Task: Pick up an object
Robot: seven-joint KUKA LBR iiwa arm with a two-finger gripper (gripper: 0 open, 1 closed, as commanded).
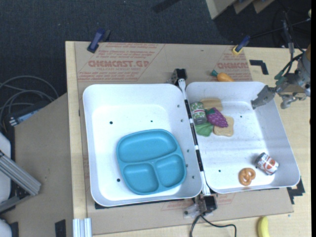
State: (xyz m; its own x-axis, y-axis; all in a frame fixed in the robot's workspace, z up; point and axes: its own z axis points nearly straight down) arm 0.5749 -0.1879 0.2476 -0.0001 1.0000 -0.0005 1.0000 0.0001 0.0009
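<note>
Above right bin's [281,132] far edge, jaws' state unclear; pretzel [246,176], can [267,164] near front.

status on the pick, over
Gripper at right bin's far right rim, nothing visibly held. Toy pile by the divider, pretzel and can near front. Nothing blocking them.

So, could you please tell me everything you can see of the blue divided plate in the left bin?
The blue plate looks like smooth, matte plastic in light blue, a rounded rectangle with soft corners. Raised ridges split it into three compartments: one long one along its far side and two smaller ones on its near side. It lies flat and right way up on the floor of the left bin, turned a little askew to the bin's walls, towards the near right corner. Nothing lies on it, and its compartments hold nothing.
</note>
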